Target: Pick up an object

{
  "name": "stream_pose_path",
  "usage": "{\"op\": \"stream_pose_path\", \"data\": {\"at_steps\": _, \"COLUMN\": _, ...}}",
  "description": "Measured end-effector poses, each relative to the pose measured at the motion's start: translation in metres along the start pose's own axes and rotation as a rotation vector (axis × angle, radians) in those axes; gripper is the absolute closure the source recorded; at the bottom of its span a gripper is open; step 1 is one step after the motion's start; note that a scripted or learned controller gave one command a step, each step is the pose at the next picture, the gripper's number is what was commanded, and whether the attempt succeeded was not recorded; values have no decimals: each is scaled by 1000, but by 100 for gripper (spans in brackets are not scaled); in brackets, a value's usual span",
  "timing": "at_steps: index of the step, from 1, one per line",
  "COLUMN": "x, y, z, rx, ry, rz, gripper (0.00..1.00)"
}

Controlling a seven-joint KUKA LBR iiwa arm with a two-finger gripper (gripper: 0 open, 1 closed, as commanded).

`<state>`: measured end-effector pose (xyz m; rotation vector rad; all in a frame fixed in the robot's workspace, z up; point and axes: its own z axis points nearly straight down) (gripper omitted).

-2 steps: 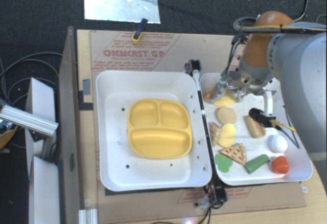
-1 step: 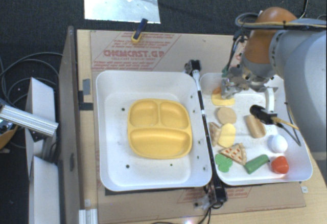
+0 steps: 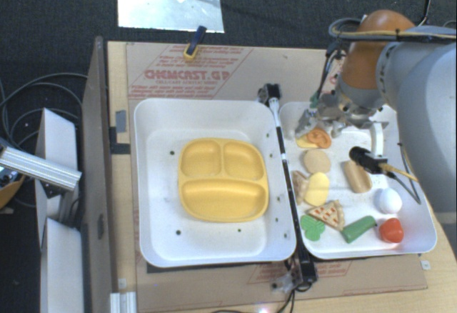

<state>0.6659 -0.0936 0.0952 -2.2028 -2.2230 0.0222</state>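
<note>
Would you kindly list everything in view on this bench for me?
left bin: one, white, on cardboard
right bin: one, white, beside it
tray: one, yellow, left bin
orange food: one, orange, right bin, by gripper
beige round: one, beige, beside it
yellow piece: one, yellow, bin's left side
pizza slice: one, tan, near edge
green leaf: one, green, near edge
green stick: one, green, near edge
tomato: one, red, near corner
egg: one, white, right side
bread roll: one, tan, middle
gripper: one, grey, over right bin
arm: one, grey and orange, from right
</note>
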Motion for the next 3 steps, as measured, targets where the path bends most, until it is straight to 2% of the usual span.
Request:
{"op": "stream_pose_path", "data": {"at_steps": 1, "x": -25, "y": 3, "z": 9, "rx": -20, "ry": 1, "rz": 9, "gripper": 0}}
{"op": "stream_pose_path", "data": {"at_steps": 2, "x": -4, "y": -12, "z": 11, "rx": -19, "ry": 0, "rz": 5, "gripper": 0}}
{"op": "stream_pose_path", "data": {"at_steps": 3, "x": -5, "y": -9, "z": -3, "rx": -28, "ry": 0, "rz": 4, "gripper": 100}}
